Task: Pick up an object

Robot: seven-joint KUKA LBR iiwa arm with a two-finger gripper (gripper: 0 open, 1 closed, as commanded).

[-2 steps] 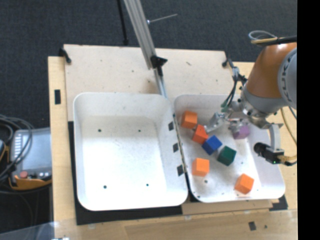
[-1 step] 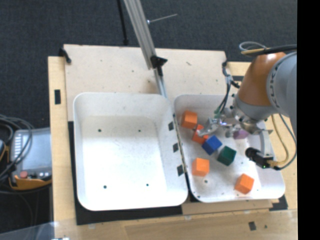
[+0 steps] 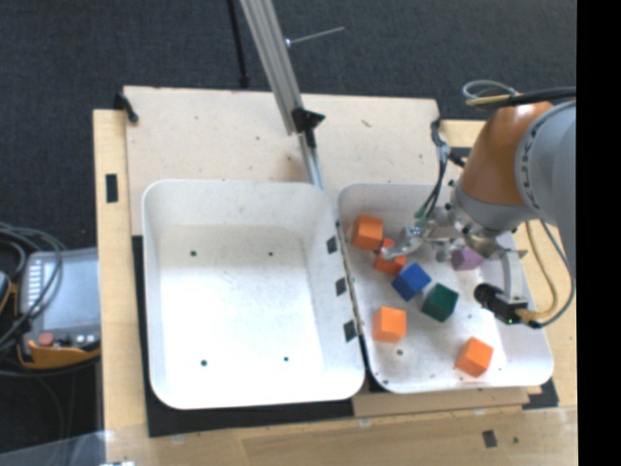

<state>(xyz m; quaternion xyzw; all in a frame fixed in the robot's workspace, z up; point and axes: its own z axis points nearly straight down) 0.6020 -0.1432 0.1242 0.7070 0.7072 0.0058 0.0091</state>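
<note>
Nearest the camera, along the bottom of the view, runs the front edge of the wooden surface [image 3: 291, 435], with the two white bins set side by side on it. At the left, the left bin [image 3: 155, 289] has only its speckled floor showing, so the widest open room lies there. Its right wall touches the left wall of the right bin [image 3: 524, 362], leaving just a raised ridge between them.

All the blocks lie in the right bin. An orange cube [image 3: 474, 355] sits near the front right corner, just clear of the rim. A second orange cube [image 3: 390, 323] sits near the dividing ridge, with bare floor in front of it. A green cube [image 3: 441, 302] and a blue cube [image 3: 411, 281] sit just beside each other mid-bin, both turned corner-on to the bin walls. A third orange cube [image 3: 368, 232] lies toward the back left corner, near the ridge. These cubes have no long axis; only their turn differs.

From the right, the grey arm [image 3: 543, 163] with its orange band reaches in. Its pincer [image 3: 396, 253] hangs low over a small red block [image 3: 386, 263], between the back orange cube and the blue cube. Whether its fingers are spread or closed I cannot tell. A small purple piece [image 3: 468, 258] lies under the wrist, partly hidden.
</note>
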